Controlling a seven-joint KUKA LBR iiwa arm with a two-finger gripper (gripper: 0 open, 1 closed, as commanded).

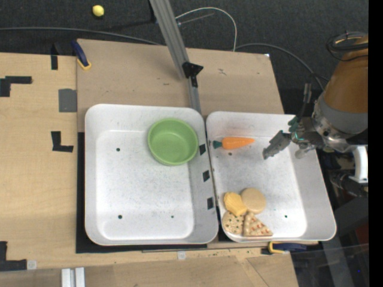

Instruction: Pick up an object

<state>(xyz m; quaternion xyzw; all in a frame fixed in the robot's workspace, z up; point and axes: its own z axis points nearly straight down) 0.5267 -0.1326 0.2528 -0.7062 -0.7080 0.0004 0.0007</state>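
A toy carrot [237, 142] lies near the back left corner of the right bin [311, 196]. At that bin's front stands a small plate [227, 225] of toy foods: a yellow piece [235, 204], a tan round bun [254, 200], a cracker [234, 224] and a pizza slice [256, 226]. A green bowl [173, 141] sits upright at the back of the left bin [108, 178]. My gripper [286, 150] hangs over the right bin's back right area, to the right of the carrot and apart from it. It is open, with nothing between the fingers.
A grey pole [173, 37] slants down to the divide between the bins. Cables run behind the bench. A small yellow ball [98, 10] lies on the dark floor at the back left. Clamps hold the bench at the back left [81, 55] and front right [276, 247].
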